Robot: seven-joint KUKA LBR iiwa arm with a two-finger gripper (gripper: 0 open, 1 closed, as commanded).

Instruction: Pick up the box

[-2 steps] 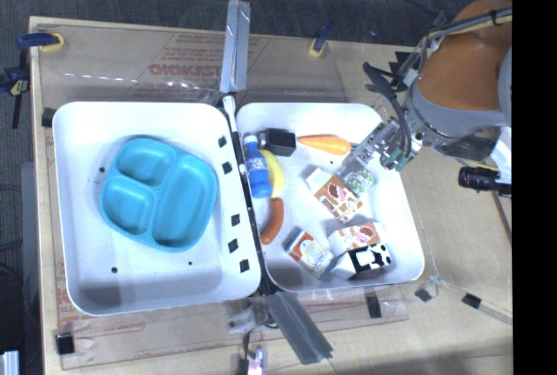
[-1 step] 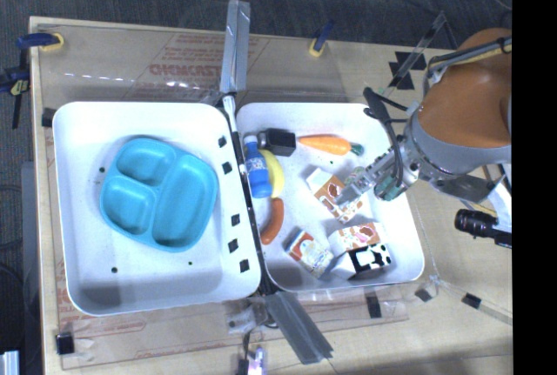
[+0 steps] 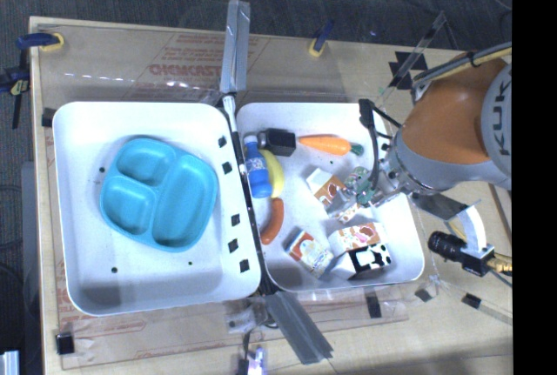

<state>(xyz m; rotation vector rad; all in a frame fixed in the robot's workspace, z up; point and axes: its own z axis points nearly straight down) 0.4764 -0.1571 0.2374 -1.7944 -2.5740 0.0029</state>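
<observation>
Several small boxes lie in the right bin [image 3: 287, 282]. An orange-and-white box [image 3: 327, 189] sits mid-bin, and a second small orange-and-white box [image 3: 306, 250] lies near the front wall. Further right are a white carton with pink print [image 3: 359, 236] and a black-and-white carton [image 3: 372, 259]. My gripper [image 3: 360, 188] hangs low at the right side of the mid-bin box, touching or nearly touching its right edge. The grey and orange arm [image 3: 448, 125] covers the bin's right wall behind it. I see nothing clearly held.
The right bin also holds a blue bottle [image 3: 255, 169], a banana [image 3: 274, 174], a black block [image 3: 280, 140], a carrot [image 3: 324, 143] and a sausage [image 3: 272, 220]. A blue divided plate [image 3: 159, 191] lies in the left bin [image 3: 78, 260]. A divider rail [image 3: 238, 190] separates the bins.
</observation>
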